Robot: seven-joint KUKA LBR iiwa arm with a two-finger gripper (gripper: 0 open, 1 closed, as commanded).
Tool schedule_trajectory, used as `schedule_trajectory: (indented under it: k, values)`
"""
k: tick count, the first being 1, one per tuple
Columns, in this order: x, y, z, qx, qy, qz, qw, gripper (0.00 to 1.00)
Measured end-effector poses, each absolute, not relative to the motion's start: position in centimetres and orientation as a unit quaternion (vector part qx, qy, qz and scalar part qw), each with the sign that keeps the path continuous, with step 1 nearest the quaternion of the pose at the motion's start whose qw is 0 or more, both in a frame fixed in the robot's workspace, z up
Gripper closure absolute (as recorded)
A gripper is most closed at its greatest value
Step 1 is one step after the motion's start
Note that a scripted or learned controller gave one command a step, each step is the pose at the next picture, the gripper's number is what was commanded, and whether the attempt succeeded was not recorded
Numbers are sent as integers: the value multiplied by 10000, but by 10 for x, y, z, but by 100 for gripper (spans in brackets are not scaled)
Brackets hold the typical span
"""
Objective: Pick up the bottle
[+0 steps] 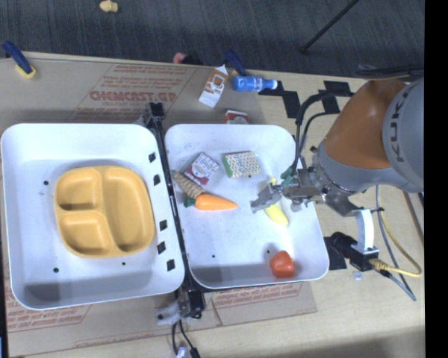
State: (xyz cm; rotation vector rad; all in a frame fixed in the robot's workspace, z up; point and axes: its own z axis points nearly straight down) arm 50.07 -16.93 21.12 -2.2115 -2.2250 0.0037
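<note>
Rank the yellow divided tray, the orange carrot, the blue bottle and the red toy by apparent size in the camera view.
1. yellow divided tray
2. orange carrot and blue bottle: look alike, unranked
3. red toy

Blue bottle (252, 84) lying behind right bin (231, 274)

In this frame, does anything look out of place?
Yes. The blue bottle lies on its side on the bench beyond the right bin, outside both bins, beside a small carton. The gripper is low in the right bin, over a yellow item.
</note>
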Motion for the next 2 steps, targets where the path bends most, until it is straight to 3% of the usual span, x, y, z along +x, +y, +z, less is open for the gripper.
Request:
schedule_trajectory:
  k: [1,2]
  values:
    - [501,-169,221,-7032,-7110,17,32,100]
    - [476,-211,183,-7281,-6855,12,18,100]
